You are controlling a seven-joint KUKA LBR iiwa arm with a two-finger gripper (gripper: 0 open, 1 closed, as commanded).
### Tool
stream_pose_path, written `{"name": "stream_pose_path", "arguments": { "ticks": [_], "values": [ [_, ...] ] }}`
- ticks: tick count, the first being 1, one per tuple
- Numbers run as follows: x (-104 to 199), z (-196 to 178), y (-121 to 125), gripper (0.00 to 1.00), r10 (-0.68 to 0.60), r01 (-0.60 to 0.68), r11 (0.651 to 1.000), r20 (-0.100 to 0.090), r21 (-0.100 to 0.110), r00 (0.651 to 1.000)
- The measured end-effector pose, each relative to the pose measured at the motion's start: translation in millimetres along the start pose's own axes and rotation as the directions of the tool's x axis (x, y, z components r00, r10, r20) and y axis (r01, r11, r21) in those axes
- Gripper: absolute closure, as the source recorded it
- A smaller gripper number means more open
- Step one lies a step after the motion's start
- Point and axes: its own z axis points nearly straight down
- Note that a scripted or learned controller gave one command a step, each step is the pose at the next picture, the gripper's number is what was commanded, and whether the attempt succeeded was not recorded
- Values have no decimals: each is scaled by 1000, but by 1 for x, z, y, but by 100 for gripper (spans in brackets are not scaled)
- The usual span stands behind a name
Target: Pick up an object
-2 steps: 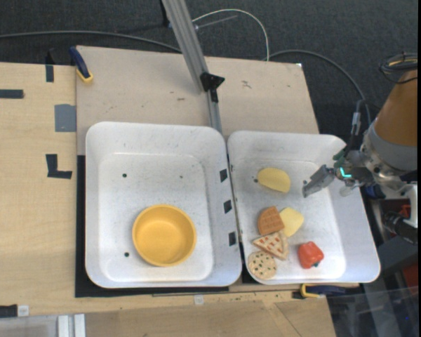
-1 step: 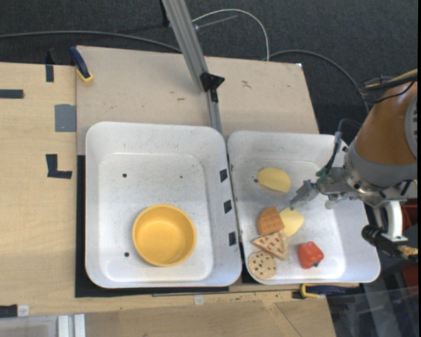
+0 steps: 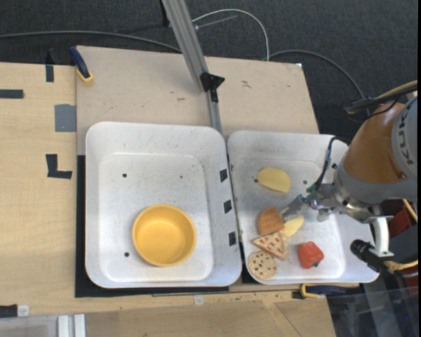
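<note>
The arm is down in the right bin [image 3: 337,149], so this looks like the reach before a grasp. The gripper [image 3: 299,206] sits just above the small yellow piece [image 3: 293,226], beside the brown slice [image 3: 270,221]; I cannot tell its opening. Next it would need to close on that piece and lift

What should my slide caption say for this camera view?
Robot gripper reaching over toy foods in the right bin; yellow bowl in the left.
</note>
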Motion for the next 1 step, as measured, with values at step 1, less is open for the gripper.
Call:
{"name": "stream_pose_path", "arguments": {
  "ticks": [1],
  "values": [
    [0, 33, 0, 0, -1, 1, 1000, 3, -7, 1000]
  ]
}}
